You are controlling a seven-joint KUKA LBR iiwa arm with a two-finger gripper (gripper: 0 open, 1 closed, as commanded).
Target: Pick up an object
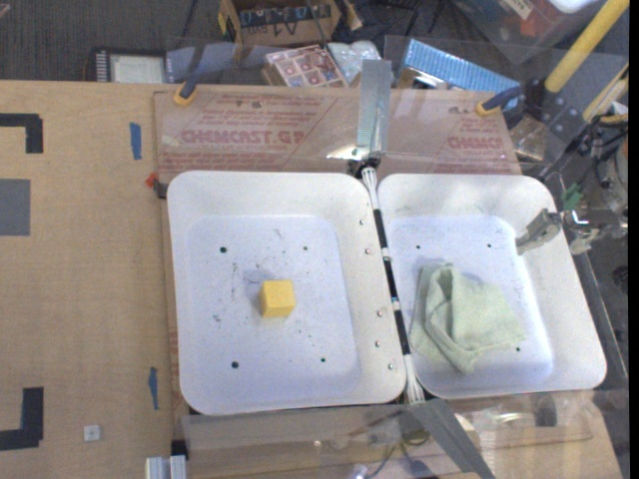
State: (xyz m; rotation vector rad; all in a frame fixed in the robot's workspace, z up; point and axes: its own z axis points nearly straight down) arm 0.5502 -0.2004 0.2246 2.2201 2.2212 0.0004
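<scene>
You've got the table (80, 267) carrying two white bins side by side. The left bin (200, 208) holds a small yellow block (278, 298) near its middle. In the right bin (569, 357) a crumpled pale green cloth (464, 315) sits toward the near side. The jaws (539, 230) hover over that bin's far right edge; can't tell if they're apart.

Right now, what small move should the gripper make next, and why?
Probably swing left and down toward the cloth. The gripper sits at the right bin's upper right rim, with nothing seen between its fingers, and the crumpled cloth is nearer than the yellow block in the left bin.
</scene>
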